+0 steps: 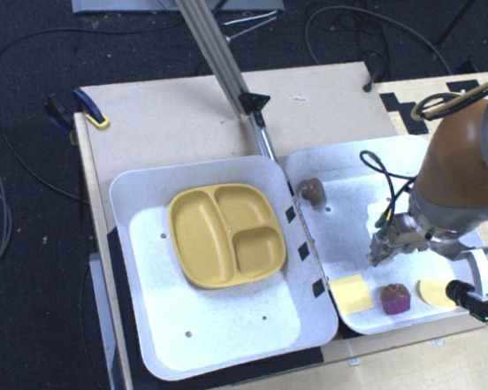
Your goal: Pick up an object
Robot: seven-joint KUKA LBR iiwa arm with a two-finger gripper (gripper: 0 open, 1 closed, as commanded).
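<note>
A robotics lab — loose cables [3,61] on dark floor, plywood bench [180,118], tripod leg [211,42]

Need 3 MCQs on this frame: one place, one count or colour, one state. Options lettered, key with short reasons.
1. Where is the yellow tray?
A. left bin
B. right bin
C. on the bench outside both bins

2. How many compartments does the tray have?
A. two
B. three
C. five

3. How does the purple object lie?
A. in the tray
B. on the right bin's floor, between the yellow block and the pale yellow piece
C. on top of the brown object

Key:
1 A, it rests on the floor of the left bin.
2 B, ridges split it into one long section and two smaller ones.
3 B, it sits in the right bin, yellow block on one side, pale yellow piece on the other; the brown object lies apart.
</note>
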